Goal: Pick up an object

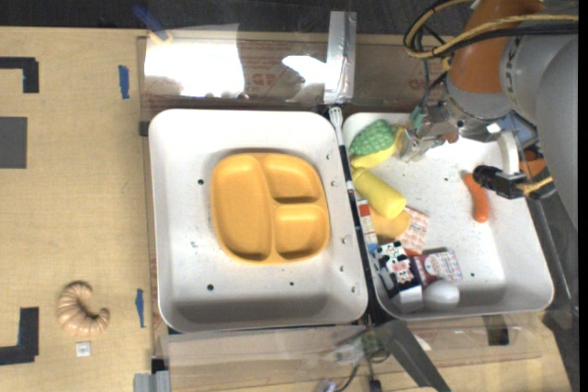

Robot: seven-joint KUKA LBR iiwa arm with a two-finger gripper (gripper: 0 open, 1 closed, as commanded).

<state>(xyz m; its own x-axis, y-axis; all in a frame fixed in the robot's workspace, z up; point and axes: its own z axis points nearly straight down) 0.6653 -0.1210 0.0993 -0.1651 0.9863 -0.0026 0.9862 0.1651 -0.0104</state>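
The tool hangs at the right bin's twelve o'clock edge, just beside a green leafy toy at its nine o'clock; whether its fingers are apart or together, I cannot tell. Nothing sits between them. A yellow corn-like piece lies toward seven o'clock, an orange carrot toward four. The left bin carries a yellow divided tray.
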